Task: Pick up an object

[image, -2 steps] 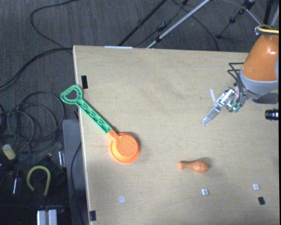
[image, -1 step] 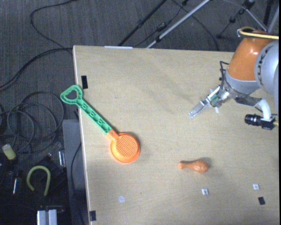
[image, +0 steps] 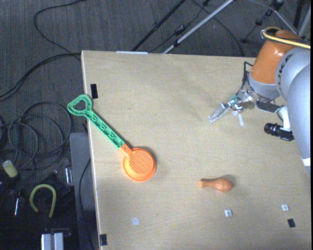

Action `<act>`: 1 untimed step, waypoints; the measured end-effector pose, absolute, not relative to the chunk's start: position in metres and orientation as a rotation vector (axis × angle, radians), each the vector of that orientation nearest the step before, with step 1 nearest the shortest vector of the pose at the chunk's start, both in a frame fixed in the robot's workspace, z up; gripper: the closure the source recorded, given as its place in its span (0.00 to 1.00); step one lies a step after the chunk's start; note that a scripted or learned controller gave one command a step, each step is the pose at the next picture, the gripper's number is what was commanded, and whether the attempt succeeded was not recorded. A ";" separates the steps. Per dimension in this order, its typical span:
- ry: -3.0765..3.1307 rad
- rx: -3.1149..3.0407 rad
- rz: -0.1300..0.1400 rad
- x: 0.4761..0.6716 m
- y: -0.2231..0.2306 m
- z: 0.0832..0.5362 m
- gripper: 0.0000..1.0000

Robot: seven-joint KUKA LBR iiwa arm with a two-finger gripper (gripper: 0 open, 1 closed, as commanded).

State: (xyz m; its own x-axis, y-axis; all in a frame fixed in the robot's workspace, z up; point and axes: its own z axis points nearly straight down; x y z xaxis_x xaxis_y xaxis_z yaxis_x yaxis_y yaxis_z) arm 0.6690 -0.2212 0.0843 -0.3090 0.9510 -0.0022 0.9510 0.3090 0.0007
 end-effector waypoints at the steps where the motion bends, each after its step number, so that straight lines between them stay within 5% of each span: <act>1: 2.557 1.822 -0.001 0.669 -0.156 0.085 0.00</act>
